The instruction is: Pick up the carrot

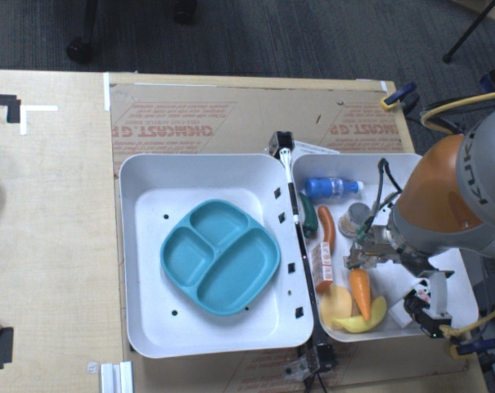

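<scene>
The grey and orange arm (443, 199) reaches over the right bin (468, 301), while the left bin (141, 219) holds a blue divided plate (221, 256). The gripper (363, 260) sits at the top end of the carrot (360, 291), which lies in the right bin beside a banana (362, 322); whether it is apart or clamped I cannot tell. This looks like the grasping step, so the next move calls for a firm close and a straight lift.

Carrot in my right bin

The orange carrot (360, 291) lies lengthwise near the bin's front, thick end up toward my gripper (363, 259), tapering tip pointing down, resting against the yellow banana (363, 321) and a pale round fruit (337, 301).
</scene>
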`<state>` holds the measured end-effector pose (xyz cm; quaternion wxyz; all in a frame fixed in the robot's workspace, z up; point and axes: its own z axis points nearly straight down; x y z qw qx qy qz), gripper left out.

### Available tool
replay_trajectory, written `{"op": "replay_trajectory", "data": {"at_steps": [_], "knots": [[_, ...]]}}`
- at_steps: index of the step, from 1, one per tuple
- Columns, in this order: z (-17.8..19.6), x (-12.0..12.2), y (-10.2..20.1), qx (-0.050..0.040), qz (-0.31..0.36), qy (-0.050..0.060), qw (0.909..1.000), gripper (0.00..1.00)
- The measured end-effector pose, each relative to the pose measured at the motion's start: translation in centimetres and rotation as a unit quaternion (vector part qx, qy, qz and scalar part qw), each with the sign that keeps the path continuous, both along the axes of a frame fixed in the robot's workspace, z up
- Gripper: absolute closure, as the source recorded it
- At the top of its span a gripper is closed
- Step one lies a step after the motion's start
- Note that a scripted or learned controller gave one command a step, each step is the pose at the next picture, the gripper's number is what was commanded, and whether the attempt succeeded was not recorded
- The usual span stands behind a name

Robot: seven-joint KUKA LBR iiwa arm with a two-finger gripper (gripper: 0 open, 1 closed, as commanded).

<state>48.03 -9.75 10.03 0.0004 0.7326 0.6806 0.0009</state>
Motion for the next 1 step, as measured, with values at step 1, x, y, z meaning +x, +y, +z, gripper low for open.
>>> {"op": "replay_trajectory", "data": {"at_steps": [1], "knots": [[9.07,-0.15,7.65,-0.0005,-0.053,0.002,0.9986,1.00]]}}
